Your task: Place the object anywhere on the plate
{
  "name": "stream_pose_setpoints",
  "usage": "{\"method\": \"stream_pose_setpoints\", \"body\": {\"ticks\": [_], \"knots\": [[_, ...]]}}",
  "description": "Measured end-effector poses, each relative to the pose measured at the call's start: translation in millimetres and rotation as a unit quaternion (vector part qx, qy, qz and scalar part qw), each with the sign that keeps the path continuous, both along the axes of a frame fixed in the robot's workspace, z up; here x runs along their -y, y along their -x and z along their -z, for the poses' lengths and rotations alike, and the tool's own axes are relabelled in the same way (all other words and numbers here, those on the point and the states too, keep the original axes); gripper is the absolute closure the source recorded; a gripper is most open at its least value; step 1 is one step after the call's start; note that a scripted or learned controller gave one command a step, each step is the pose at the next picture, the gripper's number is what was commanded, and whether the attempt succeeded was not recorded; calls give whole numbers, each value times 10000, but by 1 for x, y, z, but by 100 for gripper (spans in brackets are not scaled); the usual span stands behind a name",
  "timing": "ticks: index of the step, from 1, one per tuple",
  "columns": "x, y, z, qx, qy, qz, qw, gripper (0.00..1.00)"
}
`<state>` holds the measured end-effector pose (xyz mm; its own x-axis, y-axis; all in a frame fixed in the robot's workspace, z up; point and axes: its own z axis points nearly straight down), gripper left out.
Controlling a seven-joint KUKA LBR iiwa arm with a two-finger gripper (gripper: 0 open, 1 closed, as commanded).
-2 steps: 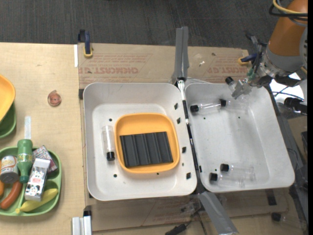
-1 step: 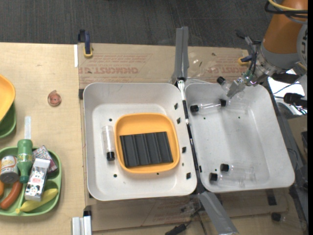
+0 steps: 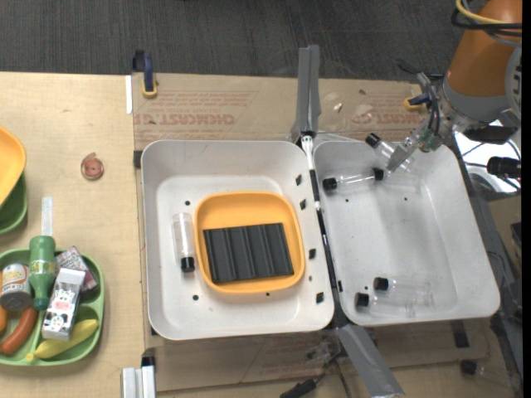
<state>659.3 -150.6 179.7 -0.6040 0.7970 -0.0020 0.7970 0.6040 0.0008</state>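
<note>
Camera view: grey two-finger gripper (image 3: 397,157) over right white bin (image 3: 465,247), grip state unclear, beside a clear black-capped tube (image 3: 353,178). Orange square plate (image 3: 249,208) holds a dark ridged block (image 3: 249,251).

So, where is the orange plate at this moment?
The orange plate sits in the left white bin, carrying a black ridged block; a clear vial lies along its left side.

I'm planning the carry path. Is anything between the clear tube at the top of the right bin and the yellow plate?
Yes. The clear tube lies in the right bin, and the two bins' adjoining walls stand between it and the yellow plate in the left bin. A black ridged block covers much of the plate.
</note>
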Motion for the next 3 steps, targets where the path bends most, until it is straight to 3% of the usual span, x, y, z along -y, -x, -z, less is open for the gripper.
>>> {"method": "stream_pose_setpoints", "body": {"ticks": [1, 2, 3], "knots": [[41, 4, 10, 3, 4, -443, 9990, 100], [41, 4, 9, 7, 3, -444, 9990, 0], [11, 3, -19, 11, 0, -465, 9989, 0]]}}
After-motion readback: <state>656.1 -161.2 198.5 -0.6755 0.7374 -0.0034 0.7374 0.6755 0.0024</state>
